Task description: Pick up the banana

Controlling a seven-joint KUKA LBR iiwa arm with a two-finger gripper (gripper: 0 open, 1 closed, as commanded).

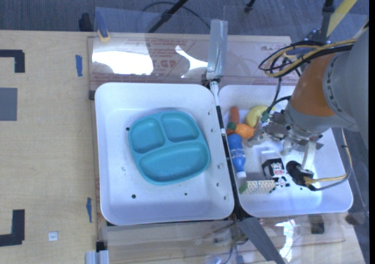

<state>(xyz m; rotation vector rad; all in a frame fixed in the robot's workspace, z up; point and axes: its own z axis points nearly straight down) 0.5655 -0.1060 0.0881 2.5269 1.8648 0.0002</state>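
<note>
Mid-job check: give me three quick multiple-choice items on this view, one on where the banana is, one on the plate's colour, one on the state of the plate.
1. The banana lies in:
A. the right bin
B. the left bin
C. on the wooden bench

2. The divided plate is:
A. red
B. turquoise blue
C. black

3. The plate's compartments hold:
A. the banana
B. a bottle
C. nothing

Answers:
1 A: the banana sits at the far end of the right bin, beside the arm's wrist.
2 B: the plate in the left bin is turquoise blue.
3 C: all three compartments show bare surface.
</note>
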